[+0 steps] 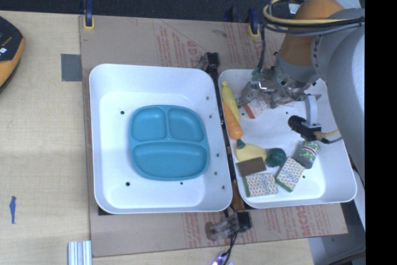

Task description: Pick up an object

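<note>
From the overhead camera I see the tool (265, 94) low over the right bin (335, 192), right of the carrot (232, 120). The wrist and cabling crowd it, so I cannot tell whether it is spread or pressed together. A small red-and-white piece (250, 110), too small to identify, lies between carrot and tool, just under the tool. Below the carrot sit a yellow item (248, 150), a brown block (251, 166) and two patterned packets (261, 184), packed close together. Left of the carrot, the left bin (105, 133) holds a blue divided plate (169, 141). The arm (322, 34) is cut off at the frame edge.
</note>
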